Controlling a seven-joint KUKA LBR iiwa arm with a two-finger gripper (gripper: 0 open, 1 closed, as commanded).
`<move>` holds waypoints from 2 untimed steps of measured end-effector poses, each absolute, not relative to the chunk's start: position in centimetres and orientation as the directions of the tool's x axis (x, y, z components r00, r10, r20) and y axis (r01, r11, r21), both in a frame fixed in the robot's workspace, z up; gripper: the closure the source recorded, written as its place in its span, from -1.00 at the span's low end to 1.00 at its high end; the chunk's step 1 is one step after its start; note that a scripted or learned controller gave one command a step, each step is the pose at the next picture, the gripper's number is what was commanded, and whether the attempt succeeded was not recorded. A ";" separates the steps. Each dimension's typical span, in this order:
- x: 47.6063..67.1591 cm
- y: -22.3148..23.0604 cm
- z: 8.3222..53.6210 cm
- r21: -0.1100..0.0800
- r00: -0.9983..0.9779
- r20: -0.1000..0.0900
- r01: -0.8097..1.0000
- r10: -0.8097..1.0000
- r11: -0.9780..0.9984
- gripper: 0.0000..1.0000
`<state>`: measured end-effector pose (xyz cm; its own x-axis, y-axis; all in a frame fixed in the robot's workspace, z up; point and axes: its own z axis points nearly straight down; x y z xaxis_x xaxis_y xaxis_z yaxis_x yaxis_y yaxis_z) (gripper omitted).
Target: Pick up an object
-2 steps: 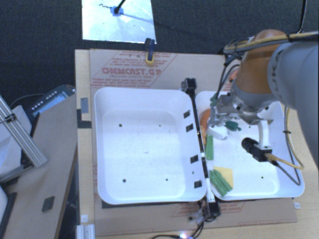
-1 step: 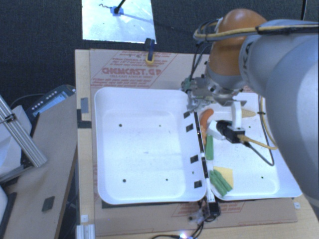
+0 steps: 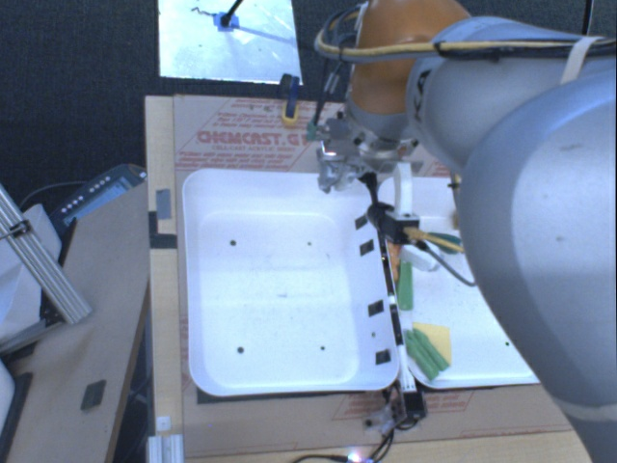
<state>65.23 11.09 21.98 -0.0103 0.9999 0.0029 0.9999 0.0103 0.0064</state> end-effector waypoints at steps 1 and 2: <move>63.8 18.7 18.7 -0.001 -0.011 0.003 1.000 1.000 0.011 1.00; 61.1 23.8 13.6 -0.004 -0.009 0.002 1.000 1.000 0.009 1.00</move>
<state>61.07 23.83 13.59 -0.0086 1.0000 0.0021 1.0000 0.0086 -0.0041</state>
